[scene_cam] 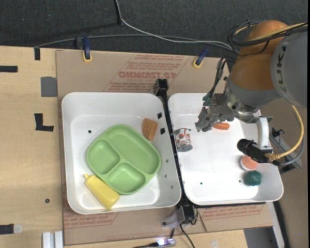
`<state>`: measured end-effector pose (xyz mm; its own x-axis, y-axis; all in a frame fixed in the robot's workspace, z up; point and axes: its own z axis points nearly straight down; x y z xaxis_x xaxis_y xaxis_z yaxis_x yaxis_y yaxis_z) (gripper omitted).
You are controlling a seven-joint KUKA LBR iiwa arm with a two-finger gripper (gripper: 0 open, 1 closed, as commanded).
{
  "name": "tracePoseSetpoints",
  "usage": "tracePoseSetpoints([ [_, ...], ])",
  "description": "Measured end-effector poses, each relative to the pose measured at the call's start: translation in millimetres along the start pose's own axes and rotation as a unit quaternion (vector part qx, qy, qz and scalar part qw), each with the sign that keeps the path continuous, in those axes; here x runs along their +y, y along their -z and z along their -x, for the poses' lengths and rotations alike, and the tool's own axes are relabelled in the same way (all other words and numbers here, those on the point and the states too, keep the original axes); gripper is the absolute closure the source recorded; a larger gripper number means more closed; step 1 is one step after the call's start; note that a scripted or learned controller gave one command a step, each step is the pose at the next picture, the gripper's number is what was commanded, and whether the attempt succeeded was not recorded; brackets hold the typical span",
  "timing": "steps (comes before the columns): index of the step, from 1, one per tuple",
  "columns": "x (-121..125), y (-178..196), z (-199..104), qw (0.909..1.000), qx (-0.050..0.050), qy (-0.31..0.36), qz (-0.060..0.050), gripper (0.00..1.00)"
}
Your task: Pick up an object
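Your jaws [206, 122] hang over the upper middle of the right bin [212, 192], and from this slant you cannot tell whether they stand apart or together; nothing shows between them. Just beside them, toward the arm, lies a small orange piece [222, 126], partly tucked under the wrist. It is the nearest candidate, but it looks low and flat, so a descent that lands a little off could pinch bare floor or nudge it away.

On the other side, toward the divider, a small red-and-white can [184, 139] sits close to the bin wall. Going for it risks a finger striking that wall, or tipping the can so it rolls.

Farther down from the jaws, near the arm-side rim, a pink round piece [248, 163] and a dark green ball [253, 178] lie close together; a black fitting on the arm overhangs the pink one, and the ball would probably roll if clipped.

The floor below the jaws is open, your best room to move. Beyond the divider, the left bin [72, 138] holds a green divided plate [124, 159], a yellow bottle [101, 191] and a tan wafer [149, 129], well apart from the jaws.
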<state>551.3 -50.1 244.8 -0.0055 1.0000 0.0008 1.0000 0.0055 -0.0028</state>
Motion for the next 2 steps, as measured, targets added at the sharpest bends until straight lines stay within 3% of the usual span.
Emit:
tracePoseSetpoints([
  [2,14.2,-22.2,-107.3,1.0000,0.000,0.001,0.000,1.00],
])
